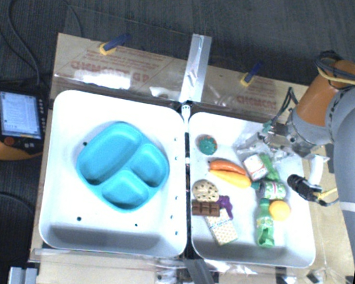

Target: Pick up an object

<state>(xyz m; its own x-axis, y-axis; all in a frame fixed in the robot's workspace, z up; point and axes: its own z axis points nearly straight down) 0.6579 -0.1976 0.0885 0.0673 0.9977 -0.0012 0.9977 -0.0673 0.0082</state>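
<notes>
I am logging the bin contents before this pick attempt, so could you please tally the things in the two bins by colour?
Blue or teal: 2, the divided plate and small round piece
Orange or yellow: 3, carrot, banana, lemon
Green: 2, bottles
Brown: 2, cookie, chocolate
Purple: 1, grapes
White or pale: 2, can, cracker
Total: 12

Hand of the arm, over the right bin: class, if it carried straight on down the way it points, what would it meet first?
Most likely the small white and red packet just below the hand, beside the green bottle. Height is hard to judge from above.
</notes>
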